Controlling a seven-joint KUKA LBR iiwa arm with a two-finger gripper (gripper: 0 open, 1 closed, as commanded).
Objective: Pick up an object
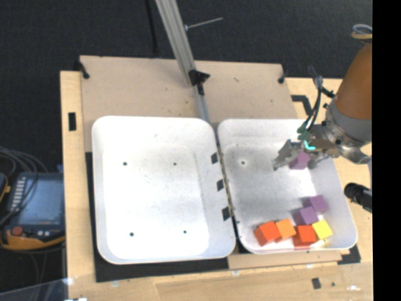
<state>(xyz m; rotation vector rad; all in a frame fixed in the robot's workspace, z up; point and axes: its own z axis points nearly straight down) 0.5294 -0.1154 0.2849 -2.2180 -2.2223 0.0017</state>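
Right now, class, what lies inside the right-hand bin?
In the right-hand bin, a cluster of blocks sits at the near corner: orange, red, yellow, purple. A purple block shows at the gripper; the floor beneath is covered.

**Blocks gathering at the right bin's near edge**

Two bins are sitting side by side on the bench (pixel 72 168). A cluster of blocks (pixel 294 226) is lying in the right bin (pixel 250 168), at its near right corner; the left bin (pixel 106 143) is lying just beside it.

My end effector (pixel 299 157) covers part of a purple block (pixel 301 161). The picture's right edge cuts off my arm (pixel 356 96). The front red block (pixel 301 244) is half hidden.
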